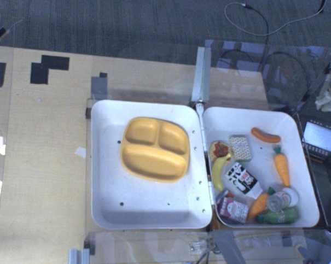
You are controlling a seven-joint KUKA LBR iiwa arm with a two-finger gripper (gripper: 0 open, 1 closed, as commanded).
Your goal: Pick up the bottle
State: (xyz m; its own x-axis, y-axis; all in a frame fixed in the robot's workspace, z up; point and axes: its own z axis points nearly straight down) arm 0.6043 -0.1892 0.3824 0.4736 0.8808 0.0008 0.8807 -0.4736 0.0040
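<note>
A green bottle (278, 217) lies on its side along the front wall of the right bin (303, 141), in its near right corner. A round grey object (282, 199) rests just above it, and I cannot tell whether it belongs to the bottle. An orange carrot-like piece (258, 204) leans against the bottle's left end.
The right bin also holds a sausage (265, 136), a carrot (282, 168), a banana (218, 175), a black-and-white carton (242, 179), a red packet (233, 210), a speckled sponge (240, 147) and a red fruit (220, 150). A yellow divided plate (155, 148) sits in the left bin (105, 197).
</note>
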